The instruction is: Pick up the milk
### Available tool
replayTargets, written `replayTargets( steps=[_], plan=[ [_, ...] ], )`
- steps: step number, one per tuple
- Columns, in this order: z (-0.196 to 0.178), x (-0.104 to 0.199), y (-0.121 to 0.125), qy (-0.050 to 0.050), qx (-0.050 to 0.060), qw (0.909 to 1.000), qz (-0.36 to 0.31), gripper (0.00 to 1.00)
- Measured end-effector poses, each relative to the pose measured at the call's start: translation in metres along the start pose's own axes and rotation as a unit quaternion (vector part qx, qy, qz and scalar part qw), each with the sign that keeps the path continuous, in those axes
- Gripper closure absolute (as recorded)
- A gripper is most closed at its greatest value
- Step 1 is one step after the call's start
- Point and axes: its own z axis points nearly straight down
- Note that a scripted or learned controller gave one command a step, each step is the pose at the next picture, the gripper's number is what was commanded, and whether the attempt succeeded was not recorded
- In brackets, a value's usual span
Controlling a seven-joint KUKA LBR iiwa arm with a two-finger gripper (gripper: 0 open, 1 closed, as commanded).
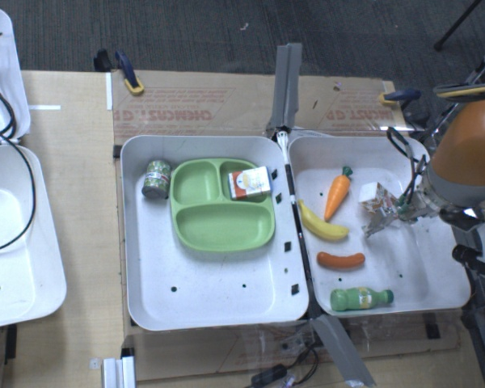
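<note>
Down at the front of the right bin [461, 293] lies a green bottle [361, 298], with a sausage [340, 259], banana [322, 224] and carrot [337, 193] behind it. The milk carton [250, 183] sits across the divider, in the upper right compartment of the green tray [223, 229] in the left bin [145, 289]. With the gripper [385, 208] low over the right bin, well apart from the carton and its fingers too blurred to judge, I'd say it should lift clear, cross the divider, and descend squarely over the carton.

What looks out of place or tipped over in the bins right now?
In the left bin a small jar lies on its side beside the green tray. In the right bin a green bottle lies flat too. Nothing spilled.
</note>
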Motion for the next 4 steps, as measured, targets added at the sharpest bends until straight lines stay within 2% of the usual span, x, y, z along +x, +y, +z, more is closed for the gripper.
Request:
replayTargets(
  steps=[1,2,3,4],
  plan=[
    [-0.009,-0.001,0.0,-0.001,-0.001,1.0,0.002,1.0],
    [-0.009,-0.001,0.0,-0.001,-0.001,1.0,0.002,0.0],
    [0.0,0.028,0.043,-0.001,0.0,0.9959,0.09,0.0],
    [-0.009,0.028,0.043,-0.001,0.0,0.996,0.09,1.0]
  ],
)
